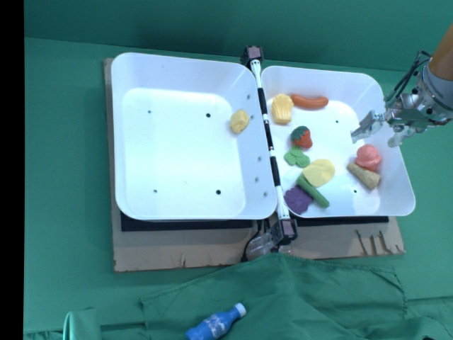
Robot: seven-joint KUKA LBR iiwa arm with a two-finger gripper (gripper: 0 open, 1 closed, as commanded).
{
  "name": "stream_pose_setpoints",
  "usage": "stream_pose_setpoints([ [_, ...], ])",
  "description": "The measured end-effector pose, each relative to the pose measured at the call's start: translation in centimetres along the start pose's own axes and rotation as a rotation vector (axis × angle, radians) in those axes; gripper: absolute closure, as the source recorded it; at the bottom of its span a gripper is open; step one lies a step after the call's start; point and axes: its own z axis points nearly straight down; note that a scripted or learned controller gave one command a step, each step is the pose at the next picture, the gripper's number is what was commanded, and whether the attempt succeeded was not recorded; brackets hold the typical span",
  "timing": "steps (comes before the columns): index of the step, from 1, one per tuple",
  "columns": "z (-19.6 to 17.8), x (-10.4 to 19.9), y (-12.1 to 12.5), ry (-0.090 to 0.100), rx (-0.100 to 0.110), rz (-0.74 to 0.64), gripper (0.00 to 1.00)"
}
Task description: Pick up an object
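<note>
Gripper sits at the right edge of the frame, above the right bin, fingers spread apart with nothing between them. One finger points left toward the bin's middle, the other angles down near the ice cream cone toy. Looks like a pre-grasp hover: jaws wide so they can straddle whatever sits below.

Task names no specific item, so any toy counts. Candidates are all in the right bin except one:
- ice cream cone toy, pink top, lower right of the bin, closest to the gripper, just below it in the frame
- orange sausage along the bin's upper wall
- yellow waffle piece just left of the sausage
- strawberry mid-bin, green leafy piece touching it below
- yellow slice overlapping a green stick, purple piece beside them, lower left of the bin

Left bin holds one small yellow lump near its right wall, far from the arm.

Judgement: cone is the likely target since it lies apart from the clutter and nearest the fingers. The cluster at lower left is a worse pick, pieces touch and overlap, so a grab there could catch two or slip. Cone lies tilted on its side near the bin's right wall, so wall clearance for the outer finger could be tight.

Blue bottle lies on the green cloth at the bottom of the frame, outside both bins.
</note>
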Motion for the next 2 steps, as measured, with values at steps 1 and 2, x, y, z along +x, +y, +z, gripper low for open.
stream_pose_setpoints([
  [1, 5.7, 0.4, -0.7, 0.0, 0.001, 0.001, 0.0],
  [2, 11.6, 0.1, -0.5, -0.002, -0.006, 0.002, 0.0],
])
